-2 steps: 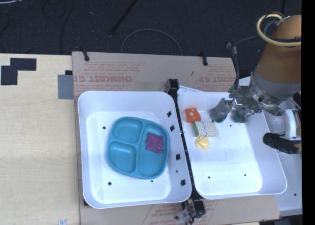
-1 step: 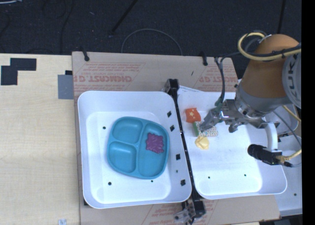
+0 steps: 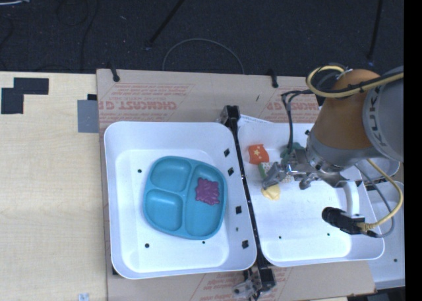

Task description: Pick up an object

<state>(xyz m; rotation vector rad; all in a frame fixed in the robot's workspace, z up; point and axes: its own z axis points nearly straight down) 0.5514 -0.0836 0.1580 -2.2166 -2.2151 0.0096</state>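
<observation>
quick tally from above: two shallow white plastic bins, the left bin [image 3: 125,161] and the right bin [image 3: 310,240], sitting side by side. one blue plastic plate with three compartments [image 3: 165,201] in the left bin, and one purple bumpy piece [image 3: 208,191] lying in its right-hand compartment. over in the right bin, one small orange-red block [image 3: 258,154], one small yellow piece [image 3: 271,193], and one greenish item [image 3: 287,153] half hidden by the arm, so its kind is hard to call. one grey arm with an orange band [image 3: 349,122], carrying one two-finger gripper [image 3: 273,176]. that makes one loose item left, three right.
</observation>
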